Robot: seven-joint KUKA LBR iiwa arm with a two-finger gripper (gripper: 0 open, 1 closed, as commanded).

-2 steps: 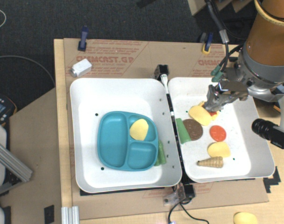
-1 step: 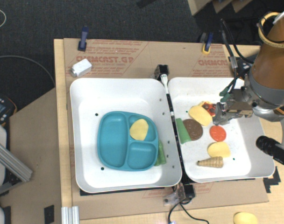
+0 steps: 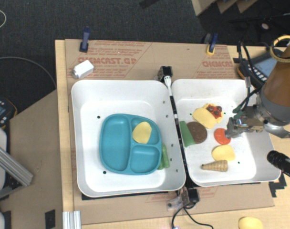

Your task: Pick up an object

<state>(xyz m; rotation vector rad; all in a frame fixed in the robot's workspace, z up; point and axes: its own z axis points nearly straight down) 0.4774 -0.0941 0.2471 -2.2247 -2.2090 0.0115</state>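
A: Anything lifted?
B: Not yet. The gripper (image 3: 232, 129) hangs just right of the red round piece (image 3: 222, 136) in the right bin (image 3: 259, 173); I cannot tell its grip

A single fixed camera looks down on the bench (image 3: 135, 56) from above at a slant, far enough back to take in both white bins (image 3: 83, 128) side by side, with dark floor beyond; the arm (image 3: 281, 89) enters from the right.
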